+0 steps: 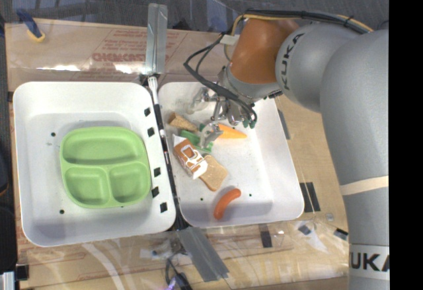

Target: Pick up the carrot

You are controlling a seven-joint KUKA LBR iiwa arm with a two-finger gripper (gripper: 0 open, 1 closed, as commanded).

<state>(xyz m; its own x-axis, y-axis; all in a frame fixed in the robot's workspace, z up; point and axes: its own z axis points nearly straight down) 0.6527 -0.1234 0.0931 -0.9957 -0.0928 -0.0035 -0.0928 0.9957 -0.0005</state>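
The carrot is a small orange wedge lying in the upper middle of the right bin, its tip pointing right. My gripper hangs low over the bin, directly at the carrot's left end. It is either touching the carrot or just above it. The wrist and its cables hide the carrot's left part. Nothing is visibly lifted off the bin floor.
Left of the carrot lie a tan bread piece, an orange-and-white carton, a toast slice and a red sausage. The left bin holds a green divided tray. The arm covers the right side.
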